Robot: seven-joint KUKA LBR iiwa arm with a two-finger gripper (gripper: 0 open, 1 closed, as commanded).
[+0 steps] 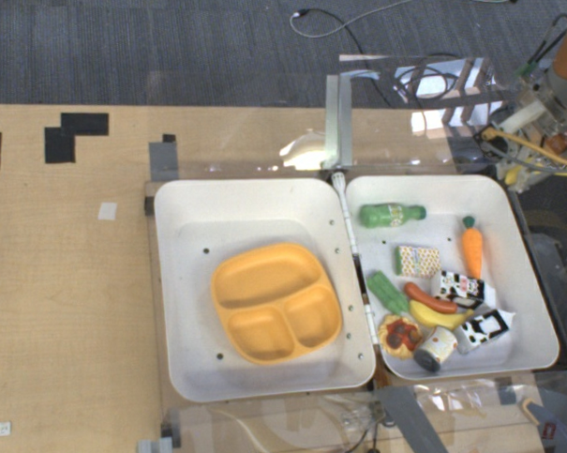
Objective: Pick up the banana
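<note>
Several toys crowded the banana (pixel 434 312), a red sausage (pixel 427 297) touching it just behind. We judged a clean pick awkward (the gripper's (pixel 550 92) state we couldn't tell, well behind it).

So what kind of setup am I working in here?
Likely a robot lab test bench: two white bins side by side, toy food such as the banana and carrot, and loose cables on the carpet.

No lettering, label or number is sharp enough to read.
</note>
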